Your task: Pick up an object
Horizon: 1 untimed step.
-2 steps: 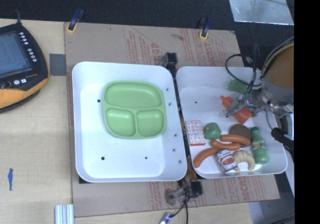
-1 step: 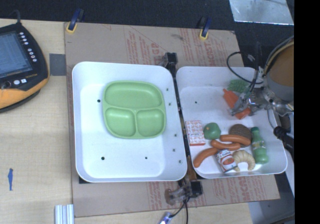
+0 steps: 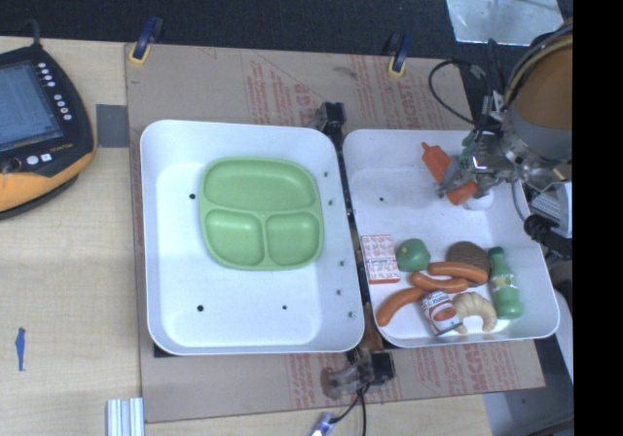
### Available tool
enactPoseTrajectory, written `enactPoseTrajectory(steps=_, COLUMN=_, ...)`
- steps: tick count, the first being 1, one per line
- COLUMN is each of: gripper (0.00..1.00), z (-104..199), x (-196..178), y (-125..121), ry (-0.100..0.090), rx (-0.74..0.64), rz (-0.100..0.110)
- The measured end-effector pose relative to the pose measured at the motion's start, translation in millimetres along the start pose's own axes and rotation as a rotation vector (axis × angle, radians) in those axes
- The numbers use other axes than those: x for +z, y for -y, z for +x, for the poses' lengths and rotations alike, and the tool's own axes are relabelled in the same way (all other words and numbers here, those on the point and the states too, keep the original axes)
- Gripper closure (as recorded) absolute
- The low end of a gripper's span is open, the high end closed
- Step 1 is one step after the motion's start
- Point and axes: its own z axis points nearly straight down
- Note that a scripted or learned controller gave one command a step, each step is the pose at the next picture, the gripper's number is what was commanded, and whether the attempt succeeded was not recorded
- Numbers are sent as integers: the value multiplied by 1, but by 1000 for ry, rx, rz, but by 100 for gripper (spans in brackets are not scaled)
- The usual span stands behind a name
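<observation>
In the right bin [image 3: 389, 166], an orange carrot-shaped toy [image 3: 435, 160] lies at the back, slanting down to the right. My gripper [image 3: 461, 187] hangs low right over the toy's lower end, whose orange tip shows just beneath it. The arm comes in from the right edge. Along the bin's front lie a green pepper [image 3: 413, 254], a brown lump [image 3: 468, 255], two sausages [image 3: 451, 278] [image 3: 397, 306], a green bottle [image 3: 502, 284], a croissant [image 3: 475, 307] and a small can [image 3: 440, 313].
The left bin [image 3: 175, 298] holds a green divided plate [image 3: 261, 212]. A red-and-white card [image 3: 380, 259] lies at the right bin's left wall. A teach pendant [image 3: 34, 127] rests on the bench at far left. Black cables [image 3: 458, 103] loop behind the right bin.
</observation>
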Motion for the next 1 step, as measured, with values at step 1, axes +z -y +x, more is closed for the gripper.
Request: enactPoseTrajectory(steps=1, gripper=100, z=56, x=-42, y=3, ry=0, rx=1, rz=0)
